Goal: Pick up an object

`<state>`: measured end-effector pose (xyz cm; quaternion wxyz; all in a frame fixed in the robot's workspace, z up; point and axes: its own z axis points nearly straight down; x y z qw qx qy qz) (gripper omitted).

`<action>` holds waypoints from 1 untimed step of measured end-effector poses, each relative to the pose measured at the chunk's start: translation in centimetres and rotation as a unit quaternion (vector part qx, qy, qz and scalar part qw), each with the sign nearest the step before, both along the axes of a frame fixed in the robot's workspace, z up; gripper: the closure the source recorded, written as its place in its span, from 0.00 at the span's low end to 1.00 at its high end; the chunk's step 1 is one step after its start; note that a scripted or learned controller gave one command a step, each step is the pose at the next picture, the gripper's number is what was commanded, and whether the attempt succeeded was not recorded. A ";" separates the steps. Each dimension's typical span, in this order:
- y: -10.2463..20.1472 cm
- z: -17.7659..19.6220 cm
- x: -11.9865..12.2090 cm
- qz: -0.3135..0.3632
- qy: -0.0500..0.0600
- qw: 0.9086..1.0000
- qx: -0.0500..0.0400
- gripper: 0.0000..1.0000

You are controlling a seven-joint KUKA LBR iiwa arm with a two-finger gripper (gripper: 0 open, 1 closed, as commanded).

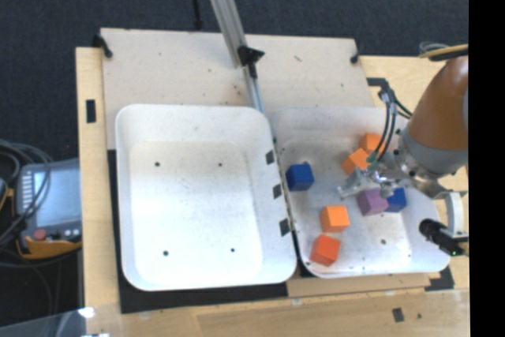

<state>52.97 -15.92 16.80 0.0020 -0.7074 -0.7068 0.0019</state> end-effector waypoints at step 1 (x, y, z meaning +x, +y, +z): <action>-0.6 -3.9 0.2 0.001 -0.011 1.000 -0.004 0.00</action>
